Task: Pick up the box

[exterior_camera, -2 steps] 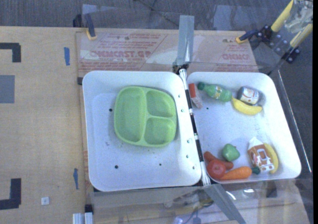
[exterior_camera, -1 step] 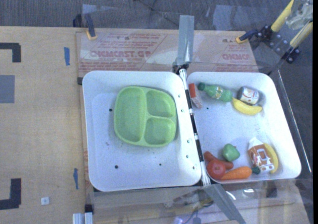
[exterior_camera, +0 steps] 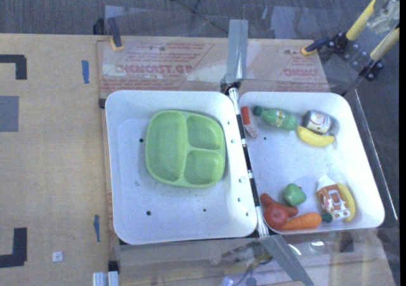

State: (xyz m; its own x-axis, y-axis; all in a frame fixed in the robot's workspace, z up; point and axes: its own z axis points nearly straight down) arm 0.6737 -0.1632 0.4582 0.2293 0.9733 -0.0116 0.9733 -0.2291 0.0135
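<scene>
Camera view is showing the box [exterior_camera: 331, 201], a small orange-and-white carton, lying untouched at the lower right of the right bin [exterior_camera: 355, 110], so the pick is judged as not yet begun and the whole approach, grasp and lift are remaining. Going left to right, a green divided plate [exterior_camera: 186, 148] is sitting in the left bin [exterior_camera: 120, 170]; a bottle [exterior_camera: 277, 118], tomato [exterior_camera: 276, 216], green pepper [exterior_camera: 294, 195], carrot [exterior_camera: 303, 221] and banana [exterior_camera: 348, 197] are crowding the box, the banana touching it. The gripper state cannot be told.
</scene>
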